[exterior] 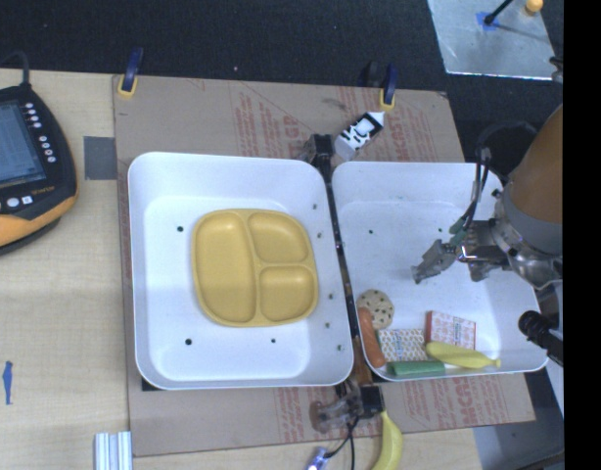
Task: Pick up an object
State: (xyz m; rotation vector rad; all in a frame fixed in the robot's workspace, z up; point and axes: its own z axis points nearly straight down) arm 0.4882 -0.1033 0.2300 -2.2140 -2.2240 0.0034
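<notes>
1. The arm reaches in over the right bin (379,189), and its jaws (455,260) hang above the bare middle of that bin, spread moderately wide with nothing between them.
2. The pickable things are bunched along the near edge of the right bin: a round speckled cookie (375,307), an orange carrot (370,337) lying along the left wall, a small patterned packet (403,343), a red-and-white box (450,329), a green marker (414,368) and a yellow banana (461,356) resting against the front wall.
3. The left bin (154,262) holds a yellow divided plate (254,266), lying flat and well apart from the jaws.
4. Everything in the cluster looks light. The banana and carrot look like smooth toy plastic, so they are likely stiff but slippery; I would close across the narrow middle of either.
5. The box seems the surest hold, with flat sides to pinch, though the banana lies just beside it and may crowd a finger.
6. The cookie lies flat and thin, so it looks hard to get under.
</notes>
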